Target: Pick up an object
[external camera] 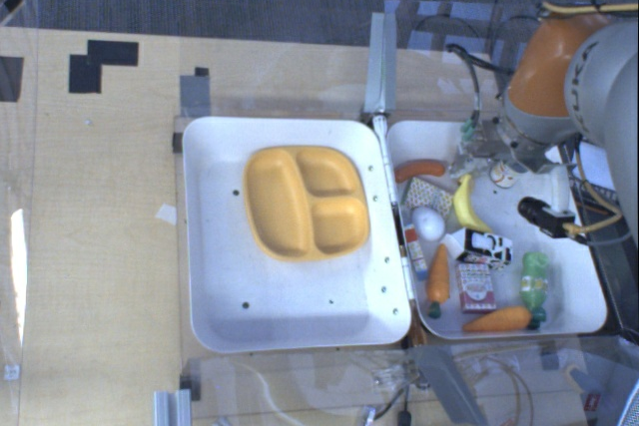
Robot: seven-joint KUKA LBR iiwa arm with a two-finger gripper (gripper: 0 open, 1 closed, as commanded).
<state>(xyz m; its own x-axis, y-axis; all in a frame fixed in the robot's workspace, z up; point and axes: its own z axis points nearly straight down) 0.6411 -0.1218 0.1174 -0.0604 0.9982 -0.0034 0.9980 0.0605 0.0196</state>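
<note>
The end effector (pixel 479 150) sits at the upper edge of the right bin (pixel 589 309), partly masked by cables and the wrist; whether it is released or clenched cannot be told, and nothing can be seen gripped in it. It hangs just above the banana (pixel 464 203), near that fruit's upper tip, with a sausage (pixel 419 169) just to its left.

As a judgement, the pick is not yet done: every candidate appears to lie in the bin. Left of the banana rests a white egg (pixel 429 223); below it a small black-and-white toy car (pixel 489 247), a red box (pixel 476 286) and a carrot (pixel 438 278) standing nearly upright in the frame. Along the bottom wall lies a second carrot (pixel 496 319), and at the lower right a green bottle (pixel 534 280). What is left is the descent, the closing on one item, and the lift.

The arm (pixel 594 80) enters from the upper right of the frame, its orange band (pixel 544 65) bulging above the wrist, which angles down and left toward the bin's upper left corner.

Further out, the left bin (pixel 215 314) holds a yellow divided tray (pixel 305 202) at its centre. Both bins rest on the desk (pixel 90 244).
</note>
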